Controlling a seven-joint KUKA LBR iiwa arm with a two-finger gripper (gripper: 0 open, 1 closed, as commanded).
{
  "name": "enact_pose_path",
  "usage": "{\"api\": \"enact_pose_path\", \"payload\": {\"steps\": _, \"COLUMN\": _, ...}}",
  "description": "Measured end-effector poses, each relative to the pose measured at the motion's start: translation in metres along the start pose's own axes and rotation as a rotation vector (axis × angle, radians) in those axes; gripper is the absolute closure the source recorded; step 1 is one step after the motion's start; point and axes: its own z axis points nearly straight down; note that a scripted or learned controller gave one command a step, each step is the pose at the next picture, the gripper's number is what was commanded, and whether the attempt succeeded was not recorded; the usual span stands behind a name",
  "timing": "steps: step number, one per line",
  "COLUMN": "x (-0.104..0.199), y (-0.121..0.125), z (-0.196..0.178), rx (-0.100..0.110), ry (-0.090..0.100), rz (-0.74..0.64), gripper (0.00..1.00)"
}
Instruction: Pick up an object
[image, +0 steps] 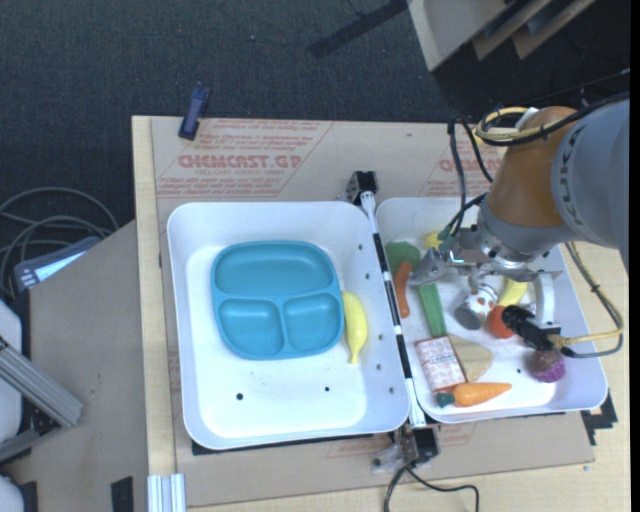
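The end effector (470, 298) is being held low inside the right bin (585, 390), among a scatter of toy foods. Whether it is released or clenched cannot be told, because its tip is being hidden under the wrist. Nothing is being shown lifted clear of the bin floor, so the pick is being judged as not yet done, with the arm somewhere in the approach or closing step.

A small white-and-red piece (483, 300) is being seen right against the end effector, and a green stick (432, 308) is lying just beside it on the side toward the left bin (190, 300). Either of these is being taken as the likeliest target. A carrot (480, 393) and a printed packet (438, 362) are lying nearer the camera than the end effector, and a purple piece (546, 366) is sitting beyond it toward the bin's outer wall. Well apart from it, in the left bin, a blue divided tray (277, 298) and a banana (355, 325) are resting untouched.

A secure grip and a lift are being left to do.
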Motion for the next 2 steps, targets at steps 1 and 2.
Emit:
{"api": "enact_pose_path", "payload": {"steps": 1, "x": 0.000, "y": -0.020, "z": 0.023, "rx": 0.001, "ry": 0.000, "rz": 0.001, "gripper": 0.00}}
{"api": "enact_pose_path", "payload": {"steps": 2, "x": -0.009, "y": -0.043, "z": 0.022, "rx": 0.001, "ry": 0.001, "rz": 0.001, "gripper": 0.00}}
